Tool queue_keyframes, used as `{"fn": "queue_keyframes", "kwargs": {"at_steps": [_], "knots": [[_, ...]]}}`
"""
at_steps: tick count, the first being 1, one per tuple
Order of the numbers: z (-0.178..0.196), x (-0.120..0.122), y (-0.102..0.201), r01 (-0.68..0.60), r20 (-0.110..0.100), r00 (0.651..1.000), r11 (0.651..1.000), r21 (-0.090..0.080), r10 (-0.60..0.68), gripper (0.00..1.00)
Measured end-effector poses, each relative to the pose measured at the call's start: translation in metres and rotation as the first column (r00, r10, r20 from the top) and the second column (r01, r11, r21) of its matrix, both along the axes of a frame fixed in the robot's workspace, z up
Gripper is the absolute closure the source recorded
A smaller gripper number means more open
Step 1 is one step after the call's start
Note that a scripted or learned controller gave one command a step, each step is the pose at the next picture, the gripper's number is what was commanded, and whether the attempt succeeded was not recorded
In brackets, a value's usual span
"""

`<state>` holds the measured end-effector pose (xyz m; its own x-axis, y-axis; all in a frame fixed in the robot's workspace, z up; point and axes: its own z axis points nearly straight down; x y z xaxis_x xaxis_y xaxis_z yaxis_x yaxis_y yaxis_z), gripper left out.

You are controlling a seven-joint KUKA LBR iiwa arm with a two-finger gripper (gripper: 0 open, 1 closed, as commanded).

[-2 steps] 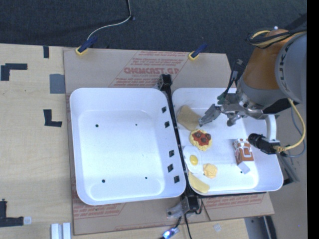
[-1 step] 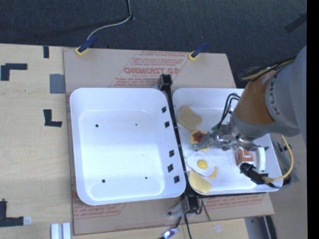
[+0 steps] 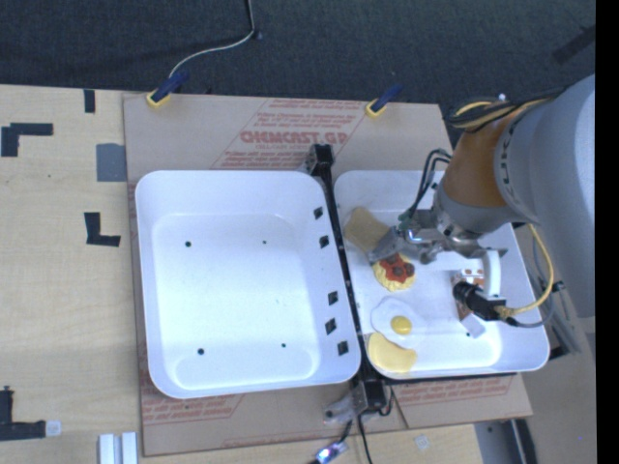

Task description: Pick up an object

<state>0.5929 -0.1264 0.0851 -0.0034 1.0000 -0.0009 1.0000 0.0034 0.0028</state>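
Gripper (image 3: pixel 399 246) is low in the right bin (image 3: pixel 513 356), poised at the far edge of the red-and-yellow toy food (image 3: pixel 395 275), which lies just toward the fried egg (image 3: pixel 396 323). Spread or pinched together, I cannot tell.

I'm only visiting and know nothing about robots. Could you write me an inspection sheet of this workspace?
Surface: left bin and right bin, white, on a cardboard sheet.
Job's things: in the right bin, a tan slice, red-topped toy, fried egg, yellow piece.
Clutter: nothing seen.
Grippers: pincer low, beside the red-topped toy.
Cables: pale cable crosses the dark floor to a clamp.
Surroundings: wooden bench with black tape marks.
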Motion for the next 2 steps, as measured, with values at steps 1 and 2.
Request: {"fn": "queue_keyframes", "kwargs": {"at_steps": [1,2], "knots": [[0.010,-0.001,0.000,0.001,-0.001,1.000,1.000,0.000,-0.001,1.00],[0.105,0.016,0.073,-0.006,0.006,1.000,1.000,0.003,0.006,1.00]]}}
